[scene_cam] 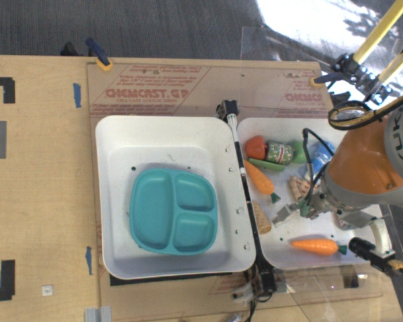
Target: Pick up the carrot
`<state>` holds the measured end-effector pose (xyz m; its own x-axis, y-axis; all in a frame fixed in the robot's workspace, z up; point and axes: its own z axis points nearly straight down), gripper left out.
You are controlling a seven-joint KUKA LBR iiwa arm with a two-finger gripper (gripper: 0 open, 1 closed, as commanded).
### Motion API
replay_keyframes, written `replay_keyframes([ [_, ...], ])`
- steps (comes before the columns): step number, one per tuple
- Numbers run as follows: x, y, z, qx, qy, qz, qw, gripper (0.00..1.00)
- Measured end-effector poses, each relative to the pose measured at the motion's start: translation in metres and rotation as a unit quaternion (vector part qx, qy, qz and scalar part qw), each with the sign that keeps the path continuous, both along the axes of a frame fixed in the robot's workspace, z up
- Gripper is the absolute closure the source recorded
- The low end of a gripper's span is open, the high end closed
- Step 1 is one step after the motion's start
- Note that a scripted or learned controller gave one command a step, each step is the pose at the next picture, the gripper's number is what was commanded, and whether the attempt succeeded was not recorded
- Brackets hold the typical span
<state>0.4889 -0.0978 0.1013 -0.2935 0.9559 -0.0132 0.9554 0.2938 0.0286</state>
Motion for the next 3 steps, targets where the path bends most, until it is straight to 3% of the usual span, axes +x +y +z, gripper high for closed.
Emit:
replay_keyframes([
  [1, 0.057, 0.058, 0.086, 0.0044, 0.012, -0.064, 0.9979, 0.0],
  [2, 0.052, 0.099, 0.083, 0.0055, 0.014, -0.215, 0.9764, 0.0],
  [3, 0.052, 0.098, 0.083, 0.0049, 0.014, -0.216, 0.9763, 0.0],
])
